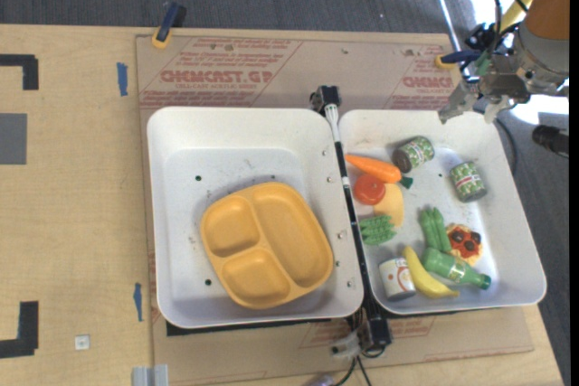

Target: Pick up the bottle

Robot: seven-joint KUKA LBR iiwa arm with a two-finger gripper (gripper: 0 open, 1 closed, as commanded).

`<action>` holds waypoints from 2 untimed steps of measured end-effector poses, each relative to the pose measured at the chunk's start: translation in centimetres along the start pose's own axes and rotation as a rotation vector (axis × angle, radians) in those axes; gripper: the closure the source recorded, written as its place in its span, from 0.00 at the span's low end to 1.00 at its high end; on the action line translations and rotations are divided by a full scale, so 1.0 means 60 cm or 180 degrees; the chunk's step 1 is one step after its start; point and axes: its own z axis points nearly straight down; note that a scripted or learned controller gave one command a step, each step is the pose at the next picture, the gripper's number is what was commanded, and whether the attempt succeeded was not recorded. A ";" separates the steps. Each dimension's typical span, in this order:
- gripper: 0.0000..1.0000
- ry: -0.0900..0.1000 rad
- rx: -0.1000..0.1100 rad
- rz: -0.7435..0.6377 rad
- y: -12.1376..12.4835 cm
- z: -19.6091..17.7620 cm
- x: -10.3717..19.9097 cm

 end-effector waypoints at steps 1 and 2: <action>0.00 -0.0010 -0.0040 0.0224 -0.082 0.147 0.012; 0.00 0.0004 0.0010 0.0678 -0.223 0.185 0.077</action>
